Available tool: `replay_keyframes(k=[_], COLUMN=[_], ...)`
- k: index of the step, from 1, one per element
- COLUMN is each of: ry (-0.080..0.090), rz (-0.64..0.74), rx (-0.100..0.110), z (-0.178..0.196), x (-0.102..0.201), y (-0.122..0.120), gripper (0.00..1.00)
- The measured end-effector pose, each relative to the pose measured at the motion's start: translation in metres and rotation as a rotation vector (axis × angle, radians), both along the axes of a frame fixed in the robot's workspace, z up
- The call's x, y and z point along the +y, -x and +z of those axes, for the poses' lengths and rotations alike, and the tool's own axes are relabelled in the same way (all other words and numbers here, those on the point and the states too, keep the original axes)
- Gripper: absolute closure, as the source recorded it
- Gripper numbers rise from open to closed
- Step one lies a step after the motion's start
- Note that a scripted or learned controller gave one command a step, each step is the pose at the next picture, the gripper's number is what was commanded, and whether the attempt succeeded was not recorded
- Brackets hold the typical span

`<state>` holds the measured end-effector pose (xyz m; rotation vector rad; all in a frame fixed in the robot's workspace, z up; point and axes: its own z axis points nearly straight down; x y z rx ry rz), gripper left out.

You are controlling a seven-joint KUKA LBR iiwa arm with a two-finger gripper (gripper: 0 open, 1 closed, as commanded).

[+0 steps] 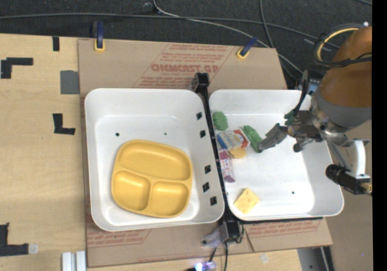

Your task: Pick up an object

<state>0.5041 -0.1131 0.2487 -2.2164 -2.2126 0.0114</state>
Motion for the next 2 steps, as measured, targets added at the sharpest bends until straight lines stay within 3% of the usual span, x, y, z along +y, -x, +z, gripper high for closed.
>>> replay_keyframes(k=[1, 2], ry=[0.001, 0.001], rz=[0.003, 0.002], rx=[-0.010, -0.008], z=[0.005, -0.042], x=[0.000, -0.001], y=[-0.002, 0.006], gripper=[0.00, 0.00])
